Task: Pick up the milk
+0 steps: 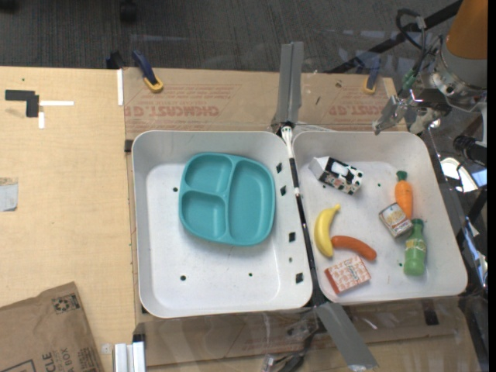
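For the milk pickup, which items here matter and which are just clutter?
Belongs to the job:
milk carton, lying in the right bin
gripper, above that bin's far rim

Just lying about:
banana
sausage
carrot
green bottle
small can
red box
teal plate, left bin

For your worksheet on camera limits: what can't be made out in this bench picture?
- Tool, camera view: small and blurred, so open or shut is unclear.
- Arm: cut off by the top and right edges.
- Milk carton: print too small to read.
- Small can: label unreadable.
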Robot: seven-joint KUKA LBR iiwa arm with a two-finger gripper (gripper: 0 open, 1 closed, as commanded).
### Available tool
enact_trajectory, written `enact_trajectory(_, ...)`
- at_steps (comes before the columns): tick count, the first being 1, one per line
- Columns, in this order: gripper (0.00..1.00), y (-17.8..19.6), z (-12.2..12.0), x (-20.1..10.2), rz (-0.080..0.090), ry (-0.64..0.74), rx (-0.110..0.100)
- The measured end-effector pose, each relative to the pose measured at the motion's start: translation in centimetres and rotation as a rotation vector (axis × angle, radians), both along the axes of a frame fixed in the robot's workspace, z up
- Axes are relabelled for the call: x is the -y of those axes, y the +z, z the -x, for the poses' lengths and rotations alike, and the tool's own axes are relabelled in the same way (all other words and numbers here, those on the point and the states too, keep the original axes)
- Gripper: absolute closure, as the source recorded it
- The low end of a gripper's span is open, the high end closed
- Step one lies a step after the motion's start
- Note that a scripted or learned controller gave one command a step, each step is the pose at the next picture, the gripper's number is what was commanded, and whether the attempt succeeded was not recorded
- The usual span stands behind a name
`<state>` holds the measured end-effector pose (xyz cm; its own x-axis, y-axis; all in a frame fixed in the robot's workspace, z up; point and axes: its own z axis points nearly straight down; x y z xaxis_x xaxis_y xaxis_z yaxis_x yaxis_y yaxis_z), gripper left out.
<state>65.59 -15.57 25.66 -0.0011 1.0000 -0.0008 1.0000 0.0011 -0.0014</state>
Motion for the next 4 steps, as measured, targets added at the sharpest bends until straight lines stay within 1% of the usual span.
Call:
enact_trajectory(1,0.00,-13.1,-0.4,-3.5,0.000,0.263,0.003)
enact_trajectory(2,0.00,-16.3,2.9,-3.3,0.000,0.274,0.004)
enact_trajectory(3,1.00,-15.3,2.8,-3.1,0.002,0.269,0.007)
enact_trajectory(4,1.00,-6.5,-0.2,-11.2,0.000,0.361,0.002)
